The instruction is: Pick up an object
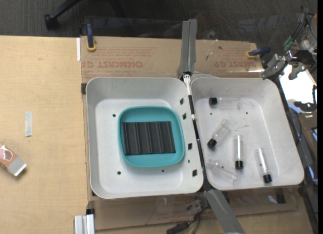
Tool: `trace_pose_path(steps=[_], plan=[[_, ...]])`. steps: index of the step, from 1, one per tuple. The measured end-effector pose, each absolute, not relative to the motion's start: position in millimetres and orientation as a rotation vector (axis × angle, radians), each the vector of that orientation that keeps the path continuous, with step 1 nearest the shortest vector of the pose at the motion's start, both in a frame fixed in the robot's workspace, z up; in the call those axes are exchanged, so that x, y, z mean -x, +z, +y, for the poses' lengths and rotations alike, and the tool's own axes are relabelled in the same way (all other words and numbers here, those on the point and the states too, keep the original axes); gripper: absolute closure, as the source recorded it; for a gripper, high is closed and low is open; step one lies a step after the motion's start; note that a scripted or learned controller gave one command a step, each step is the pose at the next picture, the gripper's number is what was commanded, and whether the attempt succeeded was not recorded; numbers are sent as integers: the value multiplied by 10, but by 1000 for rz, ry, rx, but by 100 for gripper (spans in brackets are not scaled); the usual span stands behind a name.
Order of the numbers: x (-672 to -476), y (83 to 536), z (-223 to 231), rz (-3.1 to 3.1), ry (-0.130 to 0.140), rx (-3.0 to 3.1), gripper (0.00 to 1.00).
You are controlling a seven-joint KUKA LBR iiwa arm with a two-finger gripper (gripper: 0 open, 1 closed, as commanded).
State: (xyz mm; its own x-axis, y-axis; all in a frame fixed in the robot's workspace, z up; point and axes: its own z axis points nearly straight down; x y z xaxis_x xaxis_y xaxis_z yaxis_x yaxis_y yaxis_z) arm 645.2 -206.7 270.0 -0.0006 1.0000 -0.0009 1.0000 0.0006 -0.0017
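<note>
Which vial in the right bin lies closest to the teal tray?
The vial at the bin's left side, tilted with its black cap toward the tray. The other capped vials lie farther back or farther right.

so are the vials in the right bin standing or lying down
Lying down: each clear vial rests on its side on the right bin floor, black caps pointing sideways.

Robot hardware (295,59) at the two o'clock edge appeared metallic silver and black, with a green cable and pale fittings; finer detail was indistinct.
</note>
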Motion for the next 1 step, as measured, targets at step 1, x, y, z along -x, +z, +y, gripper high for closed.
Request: trace_pose_path(steps=[1], plan=[[-6470, 1615, -2225, -2290, 2, 2152, 0]])
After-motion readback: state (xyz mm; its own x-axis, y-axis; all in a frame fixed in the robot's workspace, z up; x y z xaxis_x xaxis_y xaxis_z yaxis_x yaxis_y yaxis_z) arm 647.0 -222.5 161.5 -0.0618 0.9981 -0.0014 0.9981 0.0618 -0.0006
